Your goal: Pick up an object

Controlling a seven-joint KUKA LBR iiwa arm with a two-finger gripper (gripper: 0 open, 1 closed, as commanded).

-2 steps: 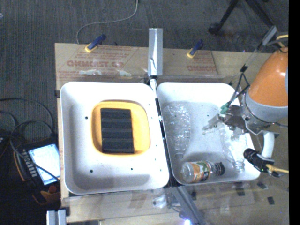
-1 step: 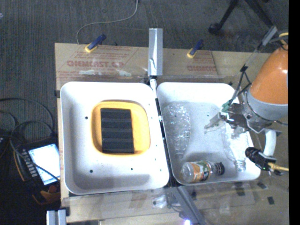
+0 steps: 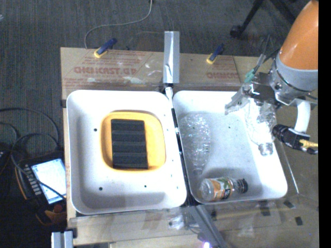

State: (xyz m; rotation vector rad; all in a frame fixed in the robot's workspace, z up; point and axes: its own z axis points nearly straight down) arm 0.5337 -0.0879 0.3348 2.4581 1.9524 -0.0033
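Two shallow white bins sit side by side on a bench, seen from above at a slant, as a grey KUKA arm with an orange band point(image 3: 305, 32) reaches in from the right. Its gripper point(image 3: 257, 98) hangs over the upper right part of the right bin point(image 3: 282, 187), and a clear plastic bottle point(image 3: 260, 130) hangs upright below it, neck downward, its cap end near the bin's right wall; the bottle's top disappears among the gripper's metal parts, and whether the fingers are clamped on it or apart cannot be told from this angle. Elsewhere in the same bin, a second clear, crumpled bottle point(image 3: 196, 141) lies lengthwise along the left wall, and a small bottle with a dark cap and an orange-and-green label point(image 3: 223, 187) lies on its side near the front edge. The left bin point(image 3: 83, 154) holds a yellow tray-like object point(image 3: 133, 141) with a black ribbed block point(image 3: 129, 143) resting in its middle. Behind the bins, two blue-and-yellow clamps point(image 3: 105, 47) point(image 3: 215, 53) pin a brown board point(image 3: 119, 68) to the bench, and a tablet-like device point(image 3: 45, 177) lies on the floor at left.
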